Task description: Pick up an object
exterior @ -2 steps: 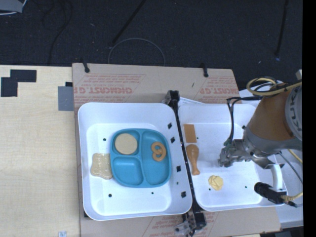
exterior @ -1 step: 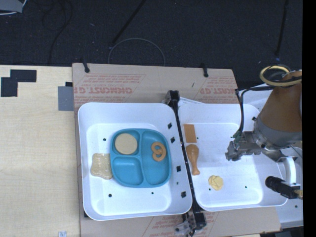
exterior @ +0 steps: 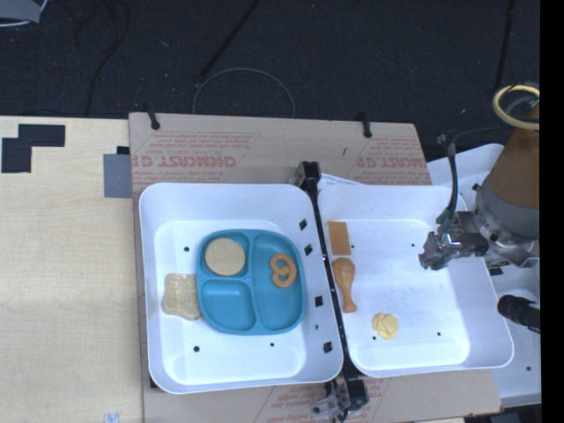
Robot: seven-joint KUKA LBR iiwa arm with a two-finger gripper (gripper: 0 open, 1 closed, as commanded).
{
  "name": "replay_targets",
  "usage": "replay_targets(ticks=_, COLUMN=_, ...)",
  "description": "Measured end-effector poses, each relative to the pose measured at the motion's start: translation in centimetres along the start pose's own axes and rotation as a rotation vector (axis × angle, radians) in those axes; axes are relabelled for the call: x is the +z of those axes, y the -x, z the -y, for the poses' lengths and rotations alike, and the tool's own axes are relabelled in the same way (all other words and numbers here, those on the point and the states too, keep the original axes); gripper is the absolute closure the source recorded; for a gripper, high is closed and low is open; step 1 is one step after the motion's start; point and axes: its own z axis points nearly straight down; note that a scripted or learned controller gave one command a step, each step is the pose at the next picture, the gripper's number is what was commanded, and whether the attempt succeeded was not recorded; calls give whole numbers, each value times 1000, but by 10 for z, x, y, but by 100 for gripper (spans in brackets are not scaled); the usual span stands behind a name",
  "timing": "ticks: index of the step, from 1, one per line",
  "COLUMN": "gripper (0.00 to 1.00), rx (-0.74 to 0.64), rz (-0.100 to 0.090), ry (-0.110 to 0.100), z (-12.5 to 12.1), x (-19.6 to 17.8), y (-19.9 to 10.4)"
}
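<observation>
A small, lumpy yellow plastic food piece (exterior: 384, 326) is seen low in the right white bin (exterior: 458, 346), well apart from the two-finger gripper (exterior: 434, 254). It is judged light, stiff and slippery; its widest sides are best pinched. The jaw state cannot be told.
</observation>
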Motion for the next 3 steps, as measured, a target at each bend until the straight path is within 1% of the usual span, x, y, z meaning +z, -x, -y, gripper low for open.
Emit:
replay_targets(ticks=1, gripper=100, rx=1, rz=-1, ry=-6, z=0, x=-3, y=1)
replay_targets(ticks=2, gripper=100, rx=-3, rz=-4, ry=-9, z=3, x=10, y=-57)
replay_targets(ticks=3, gripper=100, rx=-4, rz=-3, ry=-7, z=1, x=6, y=-107)
